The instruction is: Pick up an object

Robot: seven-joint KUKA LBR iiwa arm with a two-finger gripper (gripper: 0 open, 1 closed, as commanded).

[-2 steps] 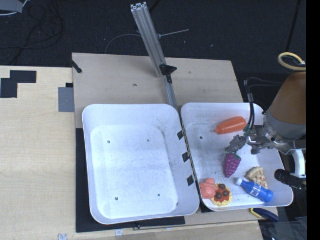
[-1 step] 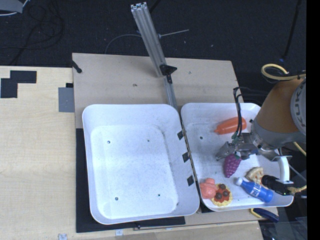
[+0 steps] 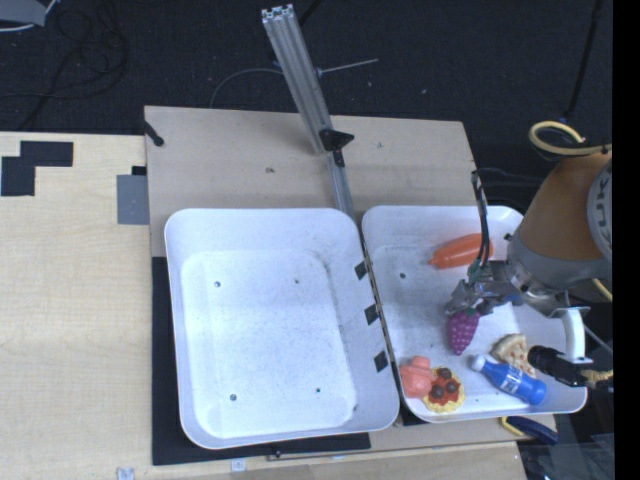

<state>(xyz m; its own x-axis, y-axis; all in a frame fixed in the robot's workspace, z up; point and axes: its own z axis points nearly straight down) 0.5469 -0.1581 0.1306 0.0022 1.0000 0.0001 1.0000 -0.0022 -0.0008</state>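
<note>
Robotics lab: plywood surface (image 3: 250,158) carrying two white bins (image 3: 200,238), aluminium mast (image 3: 300,78) standing behind, cables (image 3: 100,38) trailing over dark floor, grey arm (image 3: 565,223) reaching in.

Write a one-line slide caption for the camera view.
KUKA arm's gripper poised directly over purple grapes in the right bin, among toy foods and a blue bottle.

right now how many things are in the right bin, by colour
Orange carrot: 1
Purple grapes: 1
Blue bottle: 1
Pink-red toy: 1
Red and yellow tart: 1
Tan piece: 1
Total: 6
</note>
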